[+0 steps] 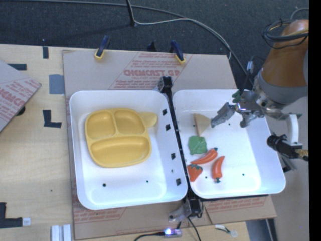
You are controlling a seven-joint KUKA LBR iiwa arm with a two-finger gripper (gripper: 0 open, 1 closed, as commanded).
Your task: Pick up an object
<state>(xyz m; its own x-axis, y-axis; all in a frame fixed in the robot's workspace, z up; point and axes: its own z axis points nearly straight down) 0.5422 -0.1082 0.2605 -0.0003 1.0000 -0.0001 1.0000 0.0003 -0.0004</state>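
My gripper [226, 115] hangs over the back of the right bin [261, 149], reaching in from the right. Just left of it a tan wedge [200, 122] lies on the bin floor, apart from the gripper. Nearer the front lie a green leafy piece [197, 144], an orange-red pepper [206, 157], a red pepper [217, 167] and a small red pepper with a green stem [193, 171]. I see nothing held in the gripper.
The left bin [80, 185] holds a yellow divided plate [118, 137]. A black divider [173, 134] runs between the bins. Cardboard lies under both bins, with blue-and-yellow clamps [102, 48] at its back edge. A cable crosses the dark floor behind.
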